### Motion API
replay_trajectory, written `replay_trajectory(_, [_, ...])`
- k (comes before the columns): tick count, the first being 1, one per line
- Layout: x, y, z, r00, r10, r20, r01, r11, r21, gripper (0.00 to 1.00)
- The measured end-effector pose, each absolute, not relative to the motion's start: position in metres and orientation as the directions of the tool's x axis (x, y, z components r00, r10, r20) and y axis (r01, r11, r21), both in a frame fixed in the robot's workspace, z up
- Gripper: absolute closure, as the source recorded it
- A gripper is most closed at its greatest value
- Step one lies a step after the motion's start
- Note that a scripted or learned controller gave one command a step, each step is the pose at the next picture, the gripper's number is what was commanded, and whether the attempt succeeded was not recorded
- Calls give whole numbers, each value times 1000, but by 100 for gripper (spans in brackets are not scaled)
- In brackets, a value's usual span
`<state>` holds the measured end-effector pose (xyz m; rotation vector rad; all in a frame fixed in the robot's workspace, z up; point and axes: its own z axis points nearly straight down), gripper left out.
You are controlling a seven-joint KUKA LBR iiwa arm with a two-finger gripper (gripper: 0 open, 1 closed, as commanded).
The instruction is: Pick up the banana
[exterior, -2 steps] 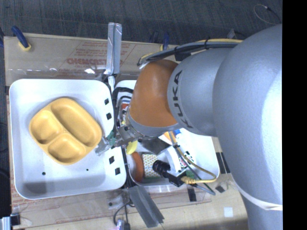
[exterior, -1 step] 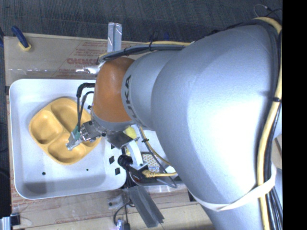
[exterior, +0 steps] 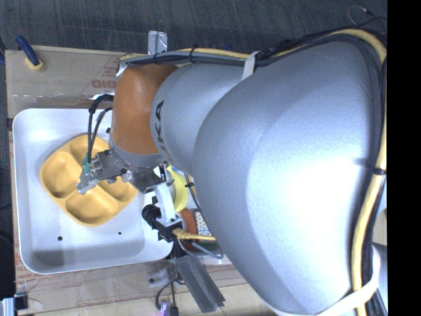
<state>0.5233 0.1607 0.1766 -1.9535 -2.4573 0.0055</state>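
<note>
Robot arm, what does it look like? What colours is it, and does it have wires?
The arm is big, smooth, rounded and silvery grey, with a shiny orange band above the wrist. Dark letters mark the grey shell beside the band. Black and yellowish cables run along its top and right side, and thin black wires lead down toward the gripper.

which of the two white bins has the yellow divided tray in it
The left bin. The yellow divided tray lies in it, with the pincer over the tray. The other bin sits under the arm, so little of it shows.
</note>
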Motion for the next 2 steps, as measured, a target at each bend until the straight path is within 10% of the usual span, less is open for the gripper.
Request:
replay_trajectory(1, [605, 190, 91, -303, 953, 0, 953, 303, -3, 0])
replay_trajectory(2, [605, 193, 102, -312, 950, 0, 950, 312, -2, 100])
